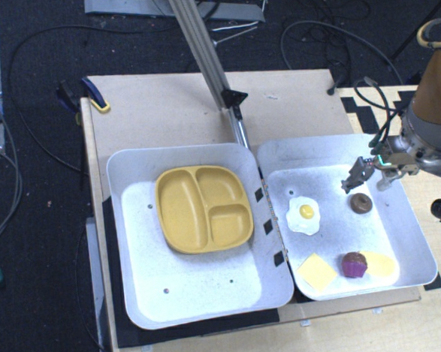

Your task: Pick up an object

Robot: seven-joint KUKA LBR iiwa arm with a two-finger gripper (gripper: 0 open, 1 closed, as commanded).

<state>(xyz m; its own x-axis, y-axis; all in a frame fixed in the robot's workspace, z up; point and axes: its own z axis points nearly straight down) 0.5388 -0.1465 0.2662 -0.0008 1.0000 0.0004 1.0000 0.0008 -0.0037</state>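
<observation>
Since the gripper [367, 175] hovers fingers spread, holding nothing, near the right bin's [404, 219] far edge — drop straight onto the brown donut [361, 203].

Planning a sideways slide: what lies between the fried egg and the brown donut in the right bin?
Nothing: in the camera view, bare white bin floor separates the fried egg from the brown donut.
</observation>
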